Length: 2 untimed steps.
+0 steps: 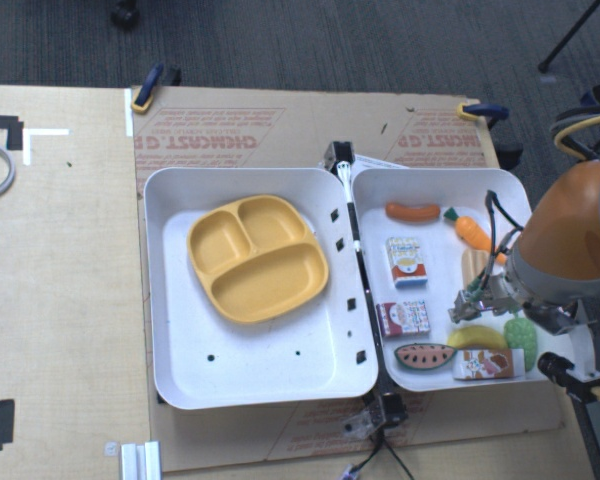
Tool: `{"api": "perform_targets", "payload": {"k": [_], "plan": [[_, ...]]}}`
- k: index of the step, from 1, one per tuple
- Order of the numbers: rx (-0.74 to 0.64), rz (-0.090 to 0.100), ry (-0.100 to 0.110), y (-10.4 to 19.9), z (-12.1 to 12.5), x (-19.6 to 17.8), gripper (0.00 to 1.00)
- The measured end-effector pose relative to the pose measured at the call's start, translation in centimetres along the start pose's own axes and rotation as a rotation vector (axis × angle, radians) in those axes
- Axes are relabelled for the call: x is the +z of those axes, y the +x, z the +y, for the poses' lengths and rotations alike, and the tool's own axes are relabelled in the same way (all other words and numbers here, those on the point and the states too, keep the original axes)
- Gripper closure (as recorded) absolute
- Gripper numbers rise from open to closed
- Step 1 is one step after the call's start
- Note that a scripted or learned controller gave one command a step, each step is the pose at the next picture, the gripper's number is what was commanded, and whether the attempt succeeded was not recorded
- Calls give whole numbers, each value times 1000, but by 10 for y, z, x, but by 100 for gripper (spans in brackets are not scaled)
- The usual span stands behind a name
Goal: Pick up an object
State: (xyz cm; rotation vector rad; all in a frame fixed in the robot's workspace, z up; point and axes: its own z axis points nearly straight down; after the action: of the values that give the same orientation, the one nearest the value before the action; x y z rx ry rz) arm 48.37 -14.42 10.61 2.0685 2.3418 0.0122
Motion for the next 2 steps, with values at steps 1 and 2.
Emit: {"api": "perform_targets", "payload": {"k": [1, 2], "plan": [[91, 5, 16, 30, 74, -190, 100], [109, 4, 15, 28, 34, -433, 100]]}}
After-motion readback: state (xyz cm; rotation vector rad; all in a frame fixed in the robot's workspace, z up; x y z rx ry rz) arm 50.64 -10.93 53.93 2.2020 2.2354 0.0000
